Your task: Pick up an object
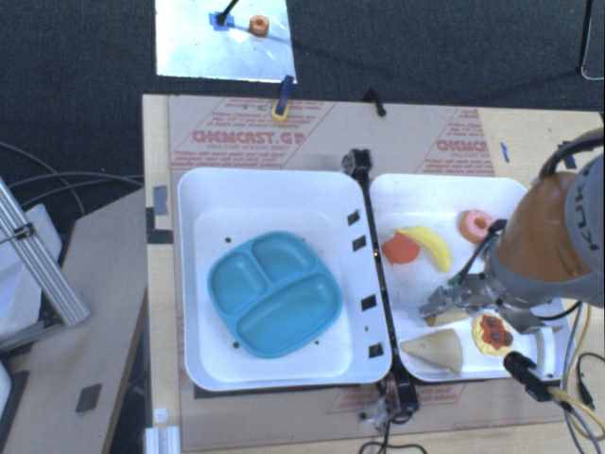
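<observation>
The end effector [442, 303] hangs low in the right bin [416, 197], approx. at its middle, just above the tan wedge [435, 350]. If its fingers are wide or narrow I cannot tell; nothing is seen held. From the end effector, the wedge lies directly toward the front rim, almost touching, long axis running left-right. The banana [428, 246] is up and a bit left, w/ a red piece [401, 248] beside it. The donut [475, 223] is farther up-right. The pizza toy [492, 334] sits right of the wedge. I judge the wedge is nearest target.
</observation>
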`<state>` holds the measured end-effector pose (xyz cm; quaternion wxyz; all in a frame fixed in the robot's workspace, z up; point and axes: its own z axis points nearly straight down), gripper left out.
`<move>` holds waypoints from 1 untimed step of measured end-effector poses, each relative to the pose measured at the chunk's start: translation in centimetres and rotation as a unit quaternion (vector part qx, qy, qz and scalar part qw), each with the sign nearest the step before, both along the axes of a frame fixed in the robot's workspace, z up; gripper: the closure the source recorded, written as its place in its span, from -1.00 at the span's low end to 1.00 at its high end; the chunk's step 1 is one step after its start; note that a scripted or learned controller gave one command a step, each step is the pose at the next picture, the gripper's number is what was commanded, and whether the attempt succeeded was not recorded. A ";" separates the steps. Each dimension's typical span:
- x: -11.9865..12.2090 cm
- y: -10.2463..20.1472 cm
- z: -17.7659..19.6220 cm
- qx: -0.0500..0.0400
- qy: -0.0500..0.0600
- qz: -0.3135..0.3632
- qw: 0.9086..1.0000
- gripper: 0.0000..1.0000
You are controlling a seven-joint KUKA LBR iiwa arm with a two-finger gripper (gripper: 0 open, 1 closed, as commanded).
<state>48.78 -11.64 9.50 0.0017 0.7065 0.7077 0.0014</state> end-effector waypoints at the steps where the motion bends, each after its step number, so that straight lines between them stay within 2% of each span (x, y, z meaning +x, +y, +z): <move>1: 1.5 9.1 9.5 0.002 -0.004 0.007 1.000 1.00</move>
